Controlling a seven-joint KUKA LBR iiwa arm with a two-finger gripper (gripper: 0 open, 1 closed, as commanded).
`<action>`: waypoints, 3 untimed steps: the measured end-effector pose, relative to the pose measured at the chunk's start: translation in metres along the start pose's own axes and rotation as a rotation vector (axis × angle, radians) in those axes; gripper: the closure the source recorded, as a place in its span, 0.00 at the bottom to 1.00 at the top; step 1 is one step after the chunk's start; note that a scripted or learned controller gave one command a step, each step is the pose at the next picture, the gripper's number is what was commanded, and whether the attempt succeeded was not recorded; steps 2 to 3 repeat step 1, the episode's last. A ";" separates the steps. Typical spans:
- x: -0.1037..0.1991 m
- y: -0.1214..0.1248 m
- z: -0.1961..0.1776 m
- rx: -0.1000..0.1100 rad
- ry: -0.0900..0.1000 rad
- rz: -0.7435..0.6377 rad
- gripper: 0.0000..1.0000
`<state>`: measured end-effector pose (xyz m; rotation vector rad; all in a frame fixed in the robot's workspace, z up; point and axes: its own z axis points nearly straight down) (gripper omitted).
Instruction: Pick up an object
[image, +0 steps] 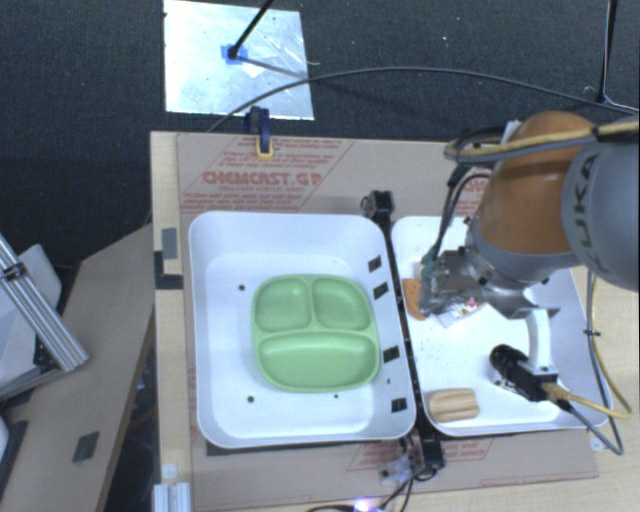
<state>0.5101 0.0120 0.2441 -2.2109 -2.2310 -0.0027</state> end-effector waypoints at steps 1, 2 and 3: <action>0.049 -0.003 0.016 0.002 0.000 0.000 1.00; 0.049 -0.003 0.016 0.002 0.000 0.000 1.00; 0.049 -0.003 0.016 0.002 0.000 0.000 1.00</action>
